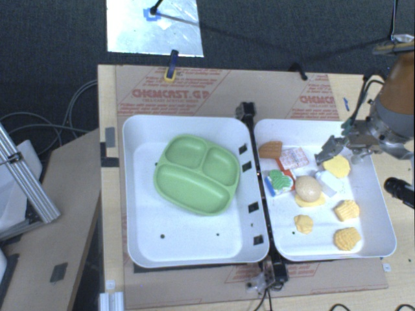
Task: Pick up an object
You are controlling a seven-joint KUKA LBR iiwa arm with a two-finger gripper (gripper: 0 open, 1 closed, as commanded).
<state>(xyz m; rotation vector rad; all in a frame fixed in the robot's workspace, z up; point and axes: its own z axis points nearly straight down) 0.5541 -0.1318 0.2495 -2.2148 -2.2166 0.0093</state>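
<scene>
Pincer (332, 149) hovered low at two o'clock in the right bin (384, 233), dark fingers slightly parted, nothing between them — the approach step, I judged. Nearest lay yellow pieces (347, 238) at five o'clock; farther, a yellow chip (337, 167) just beside the fingertips. Next: drop, centre, close.

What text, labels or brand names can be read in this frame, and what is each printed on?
"CHEMCAST GP": red print on the brown board under the bins, at its upper left.
A second red print at the board's upper right looks like the same mark, but is too slanted and blurred to read.
Small packet in the right bin: red print, too small to read.
</scene>
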